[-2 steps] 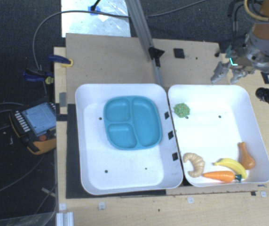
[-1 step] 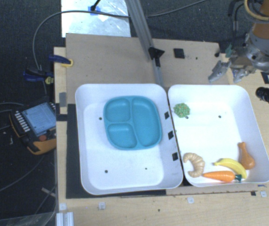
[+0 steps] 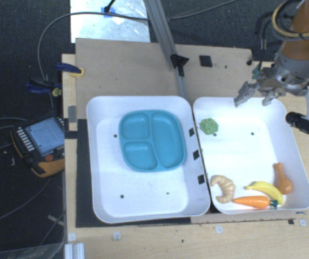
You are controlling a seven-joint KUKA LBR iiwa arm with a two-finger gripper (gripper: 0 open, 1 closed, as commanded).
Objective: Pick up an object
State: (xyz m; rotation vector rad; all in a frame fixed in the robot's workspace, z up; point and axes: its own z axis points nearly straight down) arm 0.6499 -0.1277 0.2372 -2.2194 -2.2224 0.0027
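My gripper hangs over the far edge of the right bin, fingers spread open with nothing between them. A green broccoli piece lies near the bin's far left corner, left of and nearer than the gripper. Along the near side lie a croissant, a yellow banana, an orange carrot and a brown drumstick.
The left bin holds a blue divided plate. A grey pole slants across the far side of the bench. Clamps and a handheld controller lie left of the bench.
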